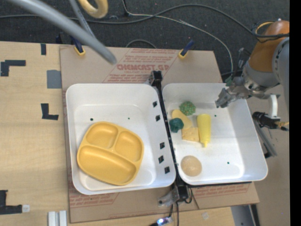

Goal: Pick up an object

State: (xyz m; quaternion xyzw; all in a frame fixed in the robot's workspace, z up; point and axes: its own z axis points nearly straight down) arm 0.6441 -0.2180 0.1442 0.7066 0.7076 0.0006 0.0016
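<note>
From my feed, two white bins sit side by side on the cardboard sheet. The left bin [75,126] holds a yellow divided tray [110,153], lying flat toward its near side.

The right bin [244,154] has the pickable stuff, all bunched on its left half. Green broccoli-like piece [187,108] is farthest back. Dark teal piece [176,124] sits just left of and nearer than it, close to the divider wall. Pale yellow wedge [185,125] lies between them and touches the teal piece. Yellow corn-shaped piece [204,128] lies just right of the wedge, long axis running near-far. A tan round piece [191,165] sits alone at the near side, apart from the cluster.

The arm [268,55] comes in from the right; the gripper [225,99] hovers over the far right corner of the right bin, well apart from every object. Nothing is between its tips. Whether it's open or closed, I can't tell: too small and dark.
</note>
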